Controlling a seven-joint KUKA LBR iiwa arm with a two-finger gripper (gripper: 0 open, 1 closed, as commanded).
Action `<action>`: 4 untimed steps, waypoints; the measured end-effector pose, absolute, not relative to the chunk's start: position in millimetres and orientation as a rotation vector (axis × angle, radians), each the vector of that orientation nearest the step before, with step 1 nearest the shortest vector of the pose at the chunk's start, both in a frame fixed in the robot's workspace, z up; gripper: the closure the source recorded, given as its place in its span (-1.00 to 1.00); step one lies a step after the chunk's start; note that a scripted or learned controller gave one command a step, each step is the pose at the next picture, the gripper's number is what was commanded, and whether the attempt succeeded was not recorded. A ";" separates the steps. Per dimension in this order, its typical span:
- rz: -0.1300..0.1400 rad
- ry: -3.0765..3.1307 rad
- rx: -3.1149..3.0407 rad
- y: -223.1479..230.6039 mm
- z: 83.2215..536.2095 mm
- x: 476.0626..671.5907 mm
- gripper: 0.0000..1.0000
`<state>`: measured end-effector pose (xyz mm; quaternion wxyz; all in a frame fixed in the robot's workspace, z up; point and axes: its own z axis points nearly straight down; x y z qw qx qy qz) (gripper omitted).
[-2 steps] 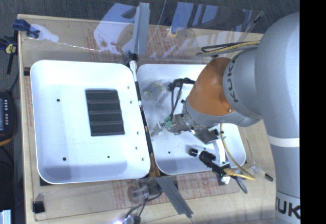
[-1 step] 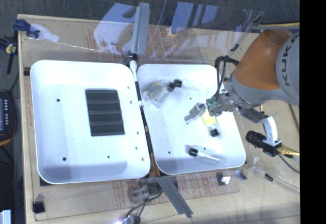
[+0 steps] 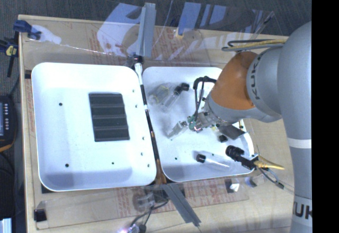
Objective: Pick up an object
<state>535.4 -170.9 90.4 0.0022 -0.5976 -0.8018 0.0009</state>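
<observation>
Now, at the near end of the right bin (image 3: 180,166) a clear tube with a black cap (image 3: 212,160) lies flat, close to the front wall. Just beyond it the gripper (image 3: 193,124) hangs low over the middle of that bin. It is small and cluttered with wiring, so I cannot tell whether it is wide or narrow, nor whether it holds anything.

Right beside the gripper, on the side toward the left bin (image 3: 63,142), lies a small clear piece (image 3: 176,130). This is probably the object being tried for. It may be touching the gripper, but that is too small to judge.

Farther back lies a clear vial with a black cap (image 3: 170,94), well apart from the gripper. In the left bin a black ribbed block (image 3: 108,116) sits alone.

The main risk is a miss. The clear piece is slick, low and sits off to one side, so a closing grip could nudge it toward the divider instead of catching it. Being round, the tubes would roll away if bumped. Lifting without a firm hold would most likely leave the piece lying in the bin.
</observation>
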 end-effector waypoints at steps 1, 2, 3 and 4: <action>0.001 -2.544 -1.846 -196.8 262.9 549.2 -1.00; -0.008 -2.599 -1.788 -180.7 114.5 632.4 -1.00; 0.011 -2.634 -1.723 -105.2 124.4 656.7 -1.00; 0.013 -2.644 -1.738 -111.5 100.6 659.5 -1.00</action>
